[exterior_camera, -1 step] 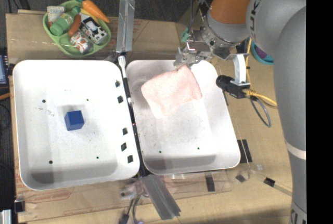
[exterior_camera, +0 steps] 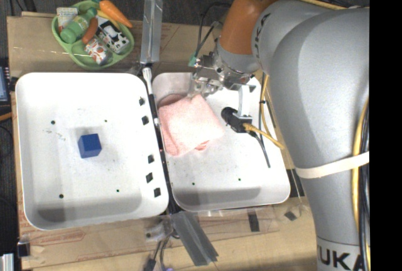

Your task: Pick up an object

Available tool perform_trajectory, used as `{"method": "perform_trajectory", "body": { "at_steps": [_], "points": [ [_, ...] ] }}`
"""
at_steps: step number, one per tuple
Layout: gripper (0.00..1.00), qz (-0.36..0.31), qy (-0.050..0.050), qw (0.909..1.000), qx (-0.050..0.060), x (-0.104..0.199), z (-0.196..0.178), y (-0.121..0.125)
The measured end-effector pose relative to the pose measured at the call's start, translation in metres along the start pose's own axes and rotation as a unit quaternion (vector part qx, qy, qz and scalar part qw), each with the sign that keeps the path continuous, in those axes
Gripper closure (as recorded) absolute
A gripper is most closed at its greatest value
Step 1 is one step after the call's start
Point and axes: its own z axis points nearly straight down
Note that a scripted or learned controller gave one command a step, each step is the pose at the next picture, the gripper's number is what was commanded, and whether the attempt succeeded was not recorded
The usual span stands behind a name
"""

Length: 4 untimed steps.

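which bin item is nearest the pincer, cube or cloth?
The pink cloth in the right bin; the pincer sits at its top edge. The blue cube lies in the left bin.

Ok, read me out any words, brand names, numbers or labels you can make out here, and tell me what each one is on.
"UKA": white letters low on the grey arm, cut off at the frame's bottom edge.
Packets in the green bowl carry printing, too small and blurred to read.
The blue cube, the pink cloth and both white bins show no text.
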Motion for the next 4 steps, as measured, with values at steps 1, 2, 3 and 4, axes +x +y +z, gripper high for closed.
{"method": "perform_trajectory", "body": {
  "at_steps": [1, 2, 3, 4],
  "points": [
    [0.00, -0.049, 0.000, 0.9988, -0.002, -0.041, -0.051, -0.014],
    [0.00, -0.121, 0.000, 0.9927, -0.001, -0.041, -0.011, -0.007],
    [0.00, -0.199, 0.000, 0.9799, -0.005, -0.070, 0.056, 0.012],
    [1.00, -0.201, 0.000, 0.9797, -0.005, -0.069, 0.045, 0.013]
  ]
}}
